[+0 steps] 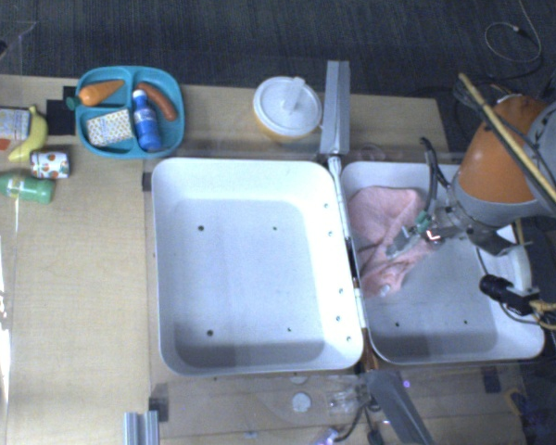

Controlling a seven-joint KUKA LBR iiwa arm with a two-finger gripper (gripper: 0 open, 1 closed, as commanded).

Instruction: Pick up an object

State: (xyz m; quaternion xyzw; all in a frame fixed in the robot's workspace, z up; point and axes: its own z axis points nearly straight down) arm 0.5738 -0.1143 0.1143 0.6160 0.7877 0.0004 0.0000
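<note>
A crumpled pink cloth lies in the right bin, against its left wall. My gripper reaches in from the right and sits low over the cloth's right edge, touching or nearly touching it. The grey arm with its orange band rises behind it at the right.
The left bin lies beside the right one, with a metal divider behind them. A blue tray of toy food, a yellow lidded cup and small toys sit on the bench at the far left. Cables trail at the right.
</note>
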